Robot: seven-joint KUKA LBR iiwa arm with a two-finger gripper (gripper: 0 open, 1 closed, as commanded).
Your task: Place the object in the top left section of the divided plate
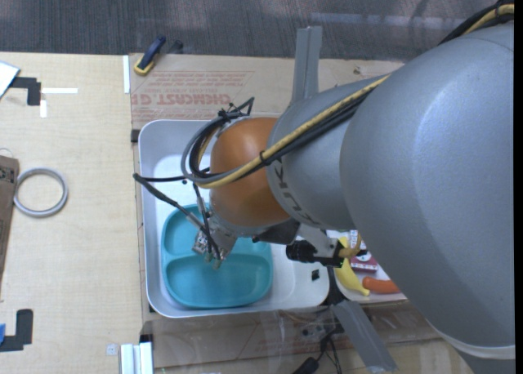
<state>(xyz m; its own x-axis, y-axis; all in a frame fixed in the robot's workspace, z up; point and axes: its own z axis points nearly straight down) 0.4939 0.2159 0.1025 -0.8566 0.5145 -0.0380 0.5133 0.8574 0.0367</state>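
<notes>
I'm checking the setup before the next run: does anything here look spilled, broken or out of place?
Nothing stands out. The blue divided plate lies flat in the white bin, with the pincer low over it. A tape roll lies on the bench.

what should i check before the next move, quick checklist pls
1. Plate inside the white bin: ok.
2. Gripper over the plate: ok, it hangs near the plate's middle.
3. Gripper over the top left section: cannot tell, the arm hides the plate's upper part.
4. Object held: cannot tell, nothing is visible at the tip.
5. Cables free of the bin rim: cannot tell, they loop close above it.
6. Banana in the other bin, away from the plate: ok.
</notes>
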